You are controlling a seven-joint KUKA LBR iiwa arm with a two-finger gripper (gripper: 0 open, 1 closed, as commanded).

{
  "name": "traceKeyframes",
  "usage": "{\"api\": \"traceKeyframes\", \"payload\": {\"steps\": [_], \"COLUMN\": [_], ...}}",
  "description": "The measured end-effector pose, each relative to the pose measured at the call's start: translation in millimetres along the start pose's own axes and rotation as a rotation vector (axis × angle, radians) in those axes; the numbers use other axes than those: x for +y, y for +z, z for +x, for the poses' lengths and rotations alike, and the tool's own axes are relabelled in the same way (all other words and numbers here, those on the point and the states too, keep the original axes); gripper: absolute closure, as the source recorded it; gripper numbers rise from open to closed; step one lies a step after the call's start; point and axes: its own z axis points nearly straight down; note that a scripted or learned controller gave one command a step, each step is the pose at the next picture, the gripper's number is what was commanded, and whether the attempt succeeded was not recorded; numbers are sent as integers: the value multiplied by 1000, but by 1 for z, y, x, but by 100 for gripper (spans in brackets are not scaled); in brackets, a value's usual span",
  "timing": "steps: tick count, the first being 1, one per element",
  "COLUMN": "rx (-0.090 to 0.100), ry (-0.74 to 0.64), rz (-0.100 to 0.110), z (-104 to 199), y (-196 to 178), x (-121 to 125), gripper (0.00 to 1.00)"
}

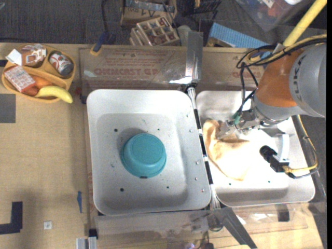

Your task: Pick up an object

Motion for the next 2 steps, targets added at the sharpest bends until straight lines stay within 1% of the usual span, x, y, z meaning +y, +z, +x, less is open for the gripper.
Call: {"api": "traceKeyframes", "payload": {"steps": [1,2], "rx": [-2,-2], "ry": [3,3], "rz": [-4,-4], "z": [-2,-2], "y": [-10,-10], "x": [0,0], "gripper": [100,0]}}
